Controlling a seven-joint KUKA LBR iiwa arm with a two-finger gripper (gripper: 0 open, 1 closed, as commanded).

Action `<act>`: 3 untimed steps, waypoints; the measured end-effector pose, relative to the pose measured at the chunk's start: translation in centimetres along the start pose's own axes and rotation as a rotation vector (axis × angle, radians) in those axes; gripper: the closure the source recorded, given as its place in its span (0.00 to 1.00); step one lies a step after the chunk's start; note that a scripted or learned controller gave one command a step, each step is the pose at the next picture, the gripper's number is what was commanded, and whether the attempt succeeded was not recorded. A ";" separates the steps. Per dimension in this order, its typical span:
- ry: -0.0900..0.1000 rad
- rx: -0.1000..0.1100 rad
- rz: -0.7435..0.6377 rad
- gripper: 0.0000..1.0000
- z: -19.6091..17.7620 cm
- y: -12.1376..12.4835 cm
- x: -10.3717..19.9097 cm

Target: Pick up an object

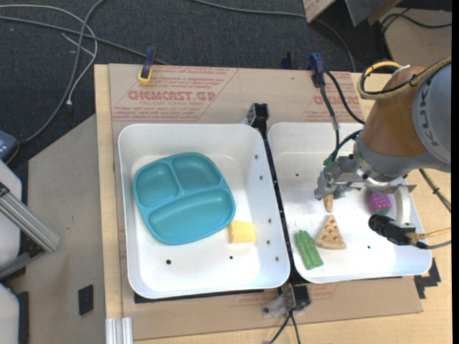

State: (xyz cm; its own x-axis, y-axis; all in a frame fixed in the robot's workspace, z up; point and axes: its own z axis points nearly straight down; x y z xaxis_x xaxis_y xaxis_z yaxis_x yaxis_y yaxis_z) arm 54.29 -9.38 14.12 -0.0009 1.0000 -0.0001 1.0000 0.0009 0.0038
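Objects for picking lie in both shallow white bins on the worktop (pixel 115 92). The left bin (pixel 143 264) holds a teal plastic divided plate (pixel 185 197) with a yellow cheese-like block (pixel 242 232) just beside its lower right rim. The right bin (pixel 301 142) holds a green ridged strip (pixel 309 249), a tan triangular pizza-slice toy (pixel 332 233) near it, and a purple knobbly toy (pixel 379 202) partly hidden by the arm. The grey gripper (pixel 329 198) hangs over the right bin, just above the pizza slice's tip. A small tan piece shows at the fingers, but I cannot tell whether they are spread or pinched, or gripping it.
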 end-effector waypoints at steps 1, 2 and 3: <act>0.000 -0.001 0.000 1.00 -5.0 -0.8 0.1; 0.000 0.001 0.000 1.00 -6.3 -0.7 0.1; 0.002 0.001 -0.005 1.00 -7.1 1.2 4.7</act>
State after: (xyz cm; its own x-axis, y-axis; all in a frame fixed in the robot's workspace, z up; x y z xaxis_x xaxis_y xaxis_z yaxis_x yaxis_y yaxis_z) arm 55.51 -4.69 21.26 -0.0055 1.0000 0.0015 1.0000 0.0055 0.0024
